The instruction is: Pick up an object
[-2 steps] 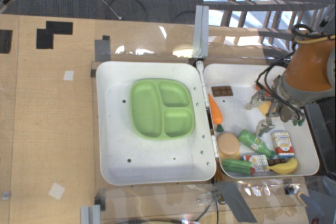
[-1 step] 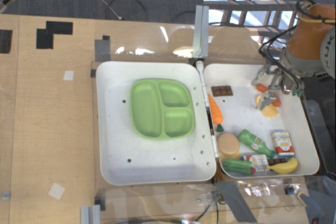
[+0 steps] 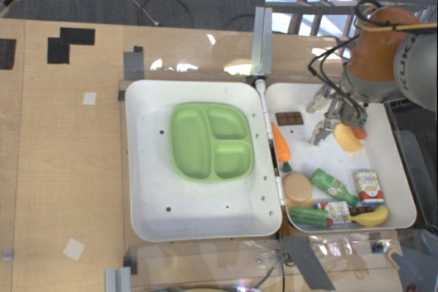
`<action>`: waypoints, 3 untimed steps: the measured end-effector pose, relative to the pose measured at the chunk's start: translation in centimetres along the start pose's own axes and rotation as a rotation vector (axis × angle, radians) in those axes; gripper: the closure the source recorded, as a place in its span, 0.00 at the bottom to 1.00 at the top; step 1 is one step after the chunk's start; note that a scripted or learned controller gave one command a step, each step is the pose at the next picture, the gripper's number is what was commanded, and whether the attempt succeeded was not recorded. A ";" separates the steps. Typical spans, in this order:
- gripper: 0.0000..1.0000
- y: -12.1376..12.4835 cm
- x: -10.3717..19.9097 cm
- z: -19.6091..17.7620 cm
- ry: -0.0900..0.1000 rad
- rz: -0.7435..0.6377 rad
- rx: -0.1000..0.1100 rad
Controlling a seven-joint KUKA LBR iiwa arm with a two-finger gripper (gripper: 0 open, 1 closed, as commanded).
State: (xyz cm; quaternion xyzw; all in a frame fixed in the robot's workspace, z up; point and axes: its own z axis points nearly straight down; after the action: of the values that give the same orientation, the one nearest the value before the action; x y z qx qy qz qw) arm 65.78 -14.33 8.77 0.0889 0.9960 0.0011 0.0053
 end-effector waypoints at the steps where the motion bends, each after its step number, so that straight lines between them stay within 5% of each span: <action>1: 0.00 -6.9 0.6 -5.6 -0.007 -0.011 0.006; 2: 0.00 -6.1 -1.2 0.0 0.003 0.101 0.003; 3: 0.00 -2.0 -0.2 0.0 0.001 0.259 0.002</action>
State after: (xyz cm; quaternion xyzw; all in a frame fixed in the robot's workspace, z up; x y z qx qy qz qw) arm 65.59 -16.38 8.75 0.2169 0.9762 0.0007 0.0046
